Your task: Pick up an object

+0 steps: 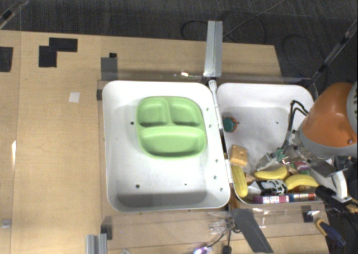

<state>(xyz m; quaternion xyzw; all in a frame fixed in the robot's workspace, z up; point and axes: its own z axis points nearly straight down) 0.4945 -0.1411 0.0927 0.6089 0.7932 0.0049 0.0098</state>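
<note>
1. The arm (pixel 331 121), grey with an orange band, enters from the right edge of the frame and hangs over the lower right of the right bin (pixel 263 99)
2. The gripper (pixel 281 155) sits low among the clutter there; whether it is open or closed cannot be told
3. Beneath it lie two bananas (pixel 285 177), a corn cob (pixel 239 181), a tan block (pixel 239 155) and a marker (pixel 282 197), packed along the bin's lower edge
4. A small teal and orange object (pixel 229 123) rests alone near the bin's left wall
5. The left bin (pixel 120 152) holds a green divided tray (pixel 170 125), upper centre
</note>
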